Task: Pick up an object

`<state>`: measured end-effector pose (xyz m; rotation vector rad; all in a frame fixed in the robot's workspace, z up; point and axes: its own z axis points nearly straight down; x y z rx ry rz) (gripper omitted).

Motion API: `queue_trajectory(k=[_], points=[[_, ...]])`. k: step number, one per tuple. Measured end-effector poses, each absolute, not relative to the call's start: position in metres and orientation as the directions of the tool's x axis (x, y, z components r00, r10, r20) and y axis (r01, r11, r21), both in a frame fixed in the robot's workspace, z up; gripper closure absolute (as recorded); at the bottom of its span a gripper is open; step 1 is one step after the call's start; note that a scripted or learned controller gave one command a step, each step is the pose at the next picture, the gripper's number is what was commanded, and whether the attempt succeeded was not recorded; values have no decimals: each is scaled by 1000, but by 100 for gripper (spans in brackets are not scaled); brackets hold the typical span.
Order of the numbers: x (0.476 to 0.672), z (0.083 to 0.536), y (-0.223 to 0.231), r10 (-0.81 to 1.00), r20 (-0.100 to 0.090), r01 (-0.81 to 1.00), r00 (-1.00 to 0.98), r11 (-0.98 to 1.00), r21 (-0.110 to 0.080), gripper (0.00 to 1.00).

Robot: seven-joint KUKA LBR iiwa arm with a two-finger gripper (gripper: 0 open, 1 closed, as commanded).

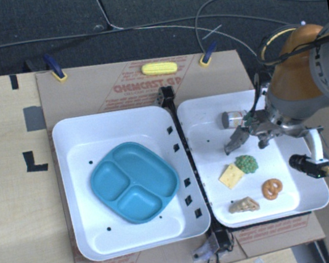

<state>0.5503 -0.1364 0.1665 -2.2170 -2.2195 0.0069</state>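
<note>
We see two shallow white bins side by side on the tabletop point(11, 184). The left bin point(69, 137) holds a blue divided plate point(134, 181) near the centre of the frame. In the right bin point(202, 112), toward the lower right, lie a green broccoli piece point(245, 163), a yellow cheese wedge point(231, 176) just beside it, a brown pretzel point(272, 188) and a tan bread-like piece point(244, 205) near the bin's lower wall. A small grey cylinder point(232, 119) rests in the bin's upper part. The grey and orange arm point(295, 74) reaches in from the right edge, its gripper point(240, 138) low over the right bin between the cylinder and the broccoli. We cannot tell whether the jaws are apart or together. A yellow corn cob point(159, 68) lies on the cardboard point(113, 86) above the bins.
</note>
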Motion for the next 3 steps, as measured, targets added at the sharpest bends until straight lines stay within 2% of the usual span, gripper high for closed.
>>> queue_trajectory(k=[1,2,3], points=[[545,104,-140,1000,-1,1000,-1,1,-5,0],[546,117,-138,1000,0,1000,-3,3,-3,100],[541,160,-141,1000,0,1000,0,0,2,100]])
